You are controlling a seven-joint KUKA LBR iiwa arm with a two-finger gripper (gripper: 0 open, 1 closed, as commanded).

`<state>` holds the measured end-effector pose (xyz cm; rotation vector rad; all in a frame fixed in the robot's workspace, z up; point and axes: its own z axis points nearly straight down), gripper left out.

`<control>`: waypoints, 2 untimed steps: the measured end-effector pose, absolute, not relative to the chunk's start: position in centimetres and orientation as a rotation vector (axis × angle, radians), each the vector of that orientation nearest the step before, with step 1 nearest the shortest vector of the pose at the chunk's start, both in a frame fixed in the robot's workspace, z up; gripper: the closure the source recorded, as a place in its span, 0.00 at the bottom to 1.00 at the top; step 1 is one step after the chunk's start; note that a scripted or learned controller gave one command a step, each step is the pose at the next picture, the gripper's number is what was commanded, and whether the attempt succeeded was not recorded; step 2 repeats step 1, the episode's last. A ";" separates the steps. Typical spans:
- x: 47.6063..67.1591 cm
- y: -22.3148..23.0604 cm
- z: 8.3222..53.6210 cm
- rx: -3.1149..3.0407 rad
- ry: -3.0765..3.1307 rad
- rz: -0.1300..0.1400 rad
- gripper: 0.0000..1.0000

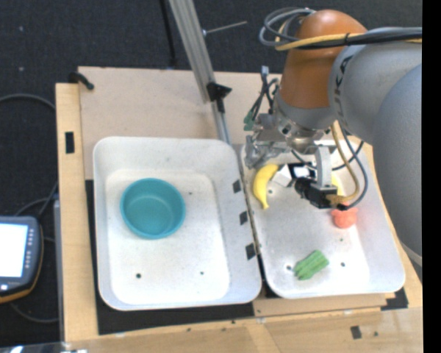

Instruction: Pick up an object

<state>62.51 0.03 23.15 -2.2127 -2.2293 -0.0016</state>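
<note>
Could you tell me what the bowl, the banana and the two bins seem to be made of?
The bowl looks like smooth teal plastic, evenly coloured with a soft sheen. The banana is probably a plastic toy: uniform yellow, no blemishes, though real fruit cannot be ruled out. The bins appear moulded white plastic, matte, faintly speckled, with rounded corners.

From my seat the arm runs off the right edge, its wrist hides the banana's top, and black fittings cover part of the orange object.
</note>
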 end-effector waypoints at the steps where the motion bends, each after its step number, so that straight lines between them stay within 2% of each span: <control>1: 62.8 5.2 24.4 -2.212 -2.231 -0.005 1.00; 2: 62.8 5.2 24.4 -2.212 -2.231 -0.005 1.00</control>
